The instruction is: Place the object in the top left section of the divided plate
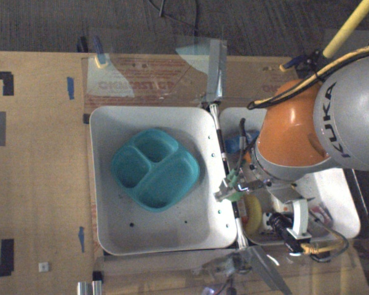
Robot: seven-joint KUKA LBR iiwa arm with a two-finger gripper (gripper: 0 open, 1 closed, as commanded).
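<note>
Item: divided plate (155, 168), teal, three sections, lay tilted in the left bin (111, 226), all sections bare; top left section unfilled

Item: right bin (347, 220), white, largely covered by the arm (295, 134), which reached in from the right with its orange band over the bin's near-left part

Item: gripper (238, 188), pointed down at the left side of the right bin, close to the divider between the bins. How far it stood open could not be told, the wrist and cabling hiding that part; nothing was seen held

Item: yellow object (253, 209), rounded, lay in the right bin just below and beside the gripper, partly hidden by the wrist. Other small items nearby, a blue one (235, 145) above, too obscured to name

Step judged: pick stage, object not yet transferred to the plate

Next move judged to call for: a secure hold on one object, a lift clear of the bin wall, travel left over the divider, then a release above the plate's top left section
</note>
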